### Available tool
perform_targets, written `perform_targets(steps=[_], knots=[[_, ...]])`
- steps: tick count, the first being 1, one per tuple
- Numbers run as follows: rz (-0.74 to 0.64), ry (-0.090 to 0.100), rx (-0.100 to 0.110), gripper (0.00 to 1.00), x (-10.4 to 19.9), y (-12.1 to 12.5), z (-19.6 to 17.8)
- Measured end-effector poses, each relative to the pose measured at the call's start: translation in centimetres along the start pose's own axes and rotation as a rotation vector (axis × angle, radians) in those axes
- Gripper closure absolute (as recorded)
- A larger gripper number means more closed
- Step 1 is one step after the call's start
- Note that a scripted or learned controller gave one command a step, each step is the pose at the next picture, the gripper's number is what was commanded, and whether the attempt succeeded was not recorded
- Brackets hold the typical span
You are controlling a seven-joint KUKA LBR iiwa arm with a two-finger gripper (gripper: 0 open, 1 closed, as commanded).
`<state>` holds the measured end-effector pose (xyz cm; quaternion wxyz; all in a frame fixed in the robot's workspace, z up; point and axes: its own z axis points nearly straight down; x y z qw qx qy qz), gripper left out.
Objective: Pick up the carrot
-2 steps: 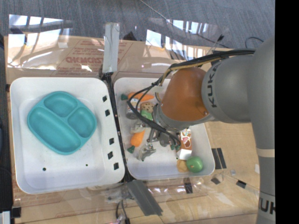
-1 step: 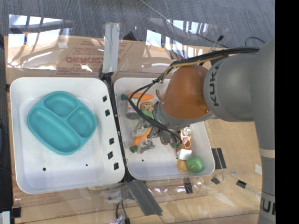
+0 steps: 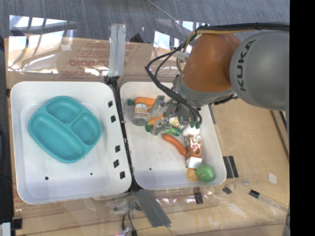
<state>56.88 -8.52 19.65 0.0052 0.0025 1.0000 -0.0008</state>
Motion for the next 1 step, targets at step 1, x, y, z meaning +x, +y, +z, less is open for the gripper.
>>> perform_targets(steps=[1], knots=[[-0.363, 0.004, -0.002, 1.00, 1.02, 4.52, -6.14]])
